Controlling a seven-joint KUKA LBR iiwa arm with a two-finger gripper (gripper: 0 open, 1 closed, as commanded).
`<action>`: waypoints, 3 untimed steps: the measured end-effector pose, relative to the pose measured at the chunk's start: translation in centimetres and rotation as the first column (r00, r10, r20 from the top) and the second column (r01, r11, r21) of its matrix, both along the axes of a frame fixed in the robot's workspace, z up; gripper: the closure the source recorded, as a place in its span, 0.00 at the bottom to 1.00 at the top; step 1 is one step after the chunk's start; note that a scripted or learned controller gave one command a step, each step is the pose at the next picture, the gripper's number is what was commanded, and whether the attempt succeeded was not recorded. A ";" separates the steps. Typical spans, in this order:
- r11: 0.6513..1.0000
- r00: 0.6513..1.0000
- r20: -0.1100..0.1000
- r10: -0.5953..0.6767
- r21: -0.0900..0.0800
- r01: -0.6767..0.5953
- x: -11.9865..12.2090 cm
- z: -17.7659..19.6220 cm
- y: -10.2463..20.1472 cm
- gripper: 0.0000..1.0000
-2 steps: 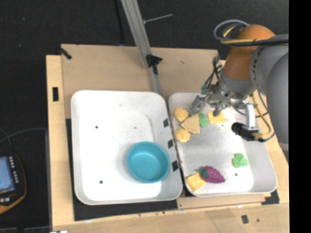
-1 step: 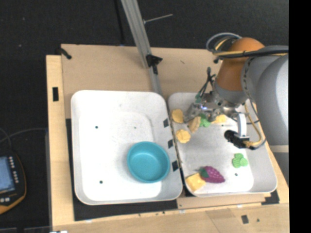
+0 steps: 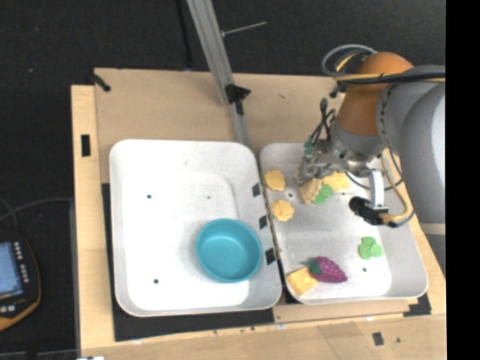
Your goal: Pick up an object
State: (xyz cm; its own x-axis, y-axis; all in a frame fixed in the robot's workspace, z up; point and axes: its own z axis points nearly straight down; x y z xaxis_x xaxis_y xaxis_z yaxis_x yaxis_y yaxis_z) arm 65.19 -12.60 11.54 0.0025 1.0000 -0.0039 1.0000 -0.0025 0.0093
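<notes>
I see the gripper [image 3: 311,177] low over the right bin [image 3: 397,276], upper middle of the frame, fingers touching a tan piece [image 3: 310,192] beside a green one [image 3: 323,195]. Whether they grip it, I cannot tell. The piece's long axis isn't clear.

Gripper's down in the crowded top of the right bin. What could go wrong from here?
1. The gripper sits among a tan lump, a green leafy piece and a yellow chunk; it may catch two, or none.
2. The small pieces may get pushed aside.
3. The right white bin's rim is near; a nudged piece may wedge there.
</notes>
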 end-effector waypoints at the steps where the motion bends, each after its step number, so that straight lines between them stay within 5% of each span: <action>1: 1.000 1.000 -0.004 -0.001 0.004 0.001 0.2 4.4 -0.3 1.00; 3: 1.000 1.000 -0.002 0.007 0.003 -0.007 0.5 14.2 0.2 1.00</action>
State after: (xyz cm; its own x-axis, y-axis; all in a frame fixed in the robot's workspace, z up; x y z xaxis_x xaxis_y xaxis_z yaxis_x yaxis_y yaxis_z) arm 65.67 -12.39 25.75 -0.0041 1.0000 -0.0010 1.0000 0.0041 0.0072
